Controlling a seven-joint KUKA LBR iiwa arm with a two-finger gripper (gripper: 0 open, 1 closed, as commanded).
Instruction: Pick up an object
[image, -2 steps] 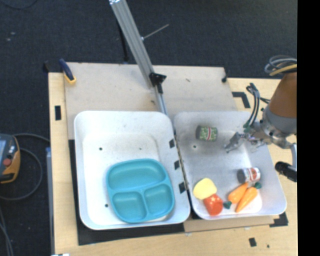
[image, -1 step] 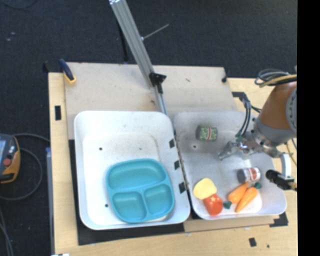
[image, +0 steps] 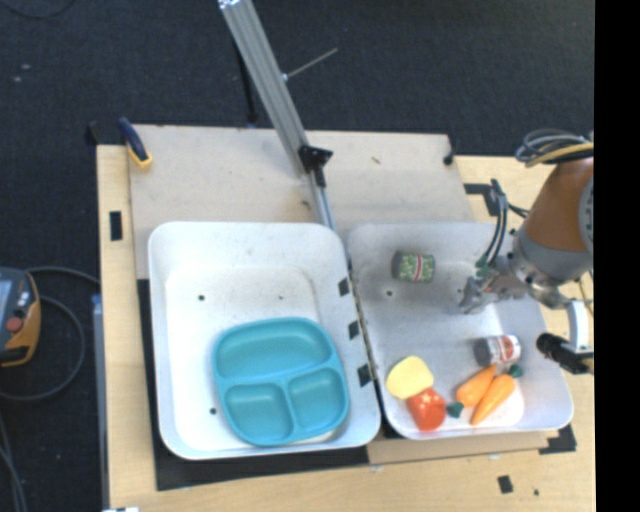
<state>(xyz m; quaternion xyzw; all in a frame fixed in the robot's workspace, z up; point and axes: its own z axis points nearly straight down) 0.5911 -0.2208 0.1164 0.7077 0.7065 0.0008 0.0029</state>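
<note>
Pincer (image: 478, 296) is hovering low in the right bin (image: 440, 245); its grip state I cannot tell. Best descending squarely over the small bottle (image: 497, 350) lying just below it.

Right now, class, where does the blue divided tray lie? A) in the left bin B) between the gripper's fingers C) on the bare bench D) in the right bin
A: the blue tray lies flat in the left bin, while the right bin holds the toy food.

A robotics lab: plywood bench (image: 400, 160), two white bins (image: 170, 260), metal camera pole (image: 270, 85).
</note>
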